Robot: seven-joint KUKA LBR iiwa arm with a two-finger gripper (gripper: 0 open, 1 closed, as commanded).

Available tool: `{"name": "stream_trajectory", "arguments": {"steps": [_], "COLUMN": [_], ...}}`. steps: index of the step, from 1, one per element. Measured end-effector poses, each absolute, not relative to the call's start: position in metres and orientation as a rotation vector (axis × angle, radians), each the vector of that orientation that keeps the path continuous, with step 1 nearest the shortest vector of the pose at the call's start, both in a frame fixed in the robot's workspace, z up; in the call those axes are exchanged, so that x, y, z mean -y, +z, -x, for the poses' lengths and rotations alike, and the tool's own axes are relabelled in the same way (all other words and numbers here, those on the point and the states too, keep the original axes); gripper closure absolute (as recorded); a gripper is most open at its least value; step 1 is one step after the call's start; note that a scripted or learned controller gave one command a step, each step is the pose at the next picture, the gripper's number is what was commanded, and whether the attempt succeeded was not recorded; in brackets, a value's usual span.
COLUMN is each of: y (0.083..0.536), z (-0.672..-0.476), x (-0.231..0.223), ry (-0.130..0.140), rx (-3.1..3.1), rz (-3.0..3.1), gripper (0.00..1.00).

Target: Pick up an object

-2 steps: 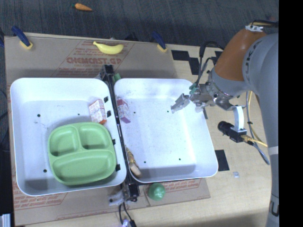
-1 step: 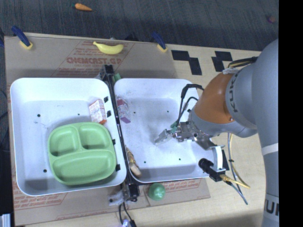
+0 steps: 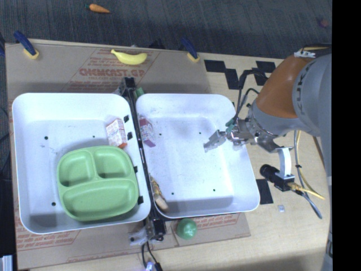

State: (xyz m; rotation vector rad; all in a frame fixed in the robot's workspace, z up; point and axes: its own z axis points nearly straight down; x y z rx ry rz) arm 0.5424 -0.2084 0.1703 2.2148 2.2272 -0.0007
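Hovering inside the right shallow white bin, the two-finger gripper looks spread, pinching nothing; far left, a green sectioned plastic tray and printed carton.

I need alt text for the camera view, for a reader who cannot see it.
A grey robot arm reaches from the right, its end effector over the right white bin. The left bin holds a green divided tray and a small carton; a banana lies beyond.

the small grey two-finger gripper is blurred, its tips too small to read. the grey arm with its orange band is cut off at the right edge. the tan object between the bins is partly hidden.
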Motion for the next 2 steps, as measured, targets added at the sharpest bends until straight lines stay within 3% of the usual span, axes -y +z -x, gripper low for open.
{"name": "stream_trajectory", "arguments": {"steps": [1, 2], "y": [0.178, 0.092], "z": [-0.599, -0.513], "x": [0.211, 0.211], "ry": [0.001, -0.003], "rx": [-2.226, -2.231], "rz": [-2.215, -2.217], "gripper": [0.0, 0.0]}}
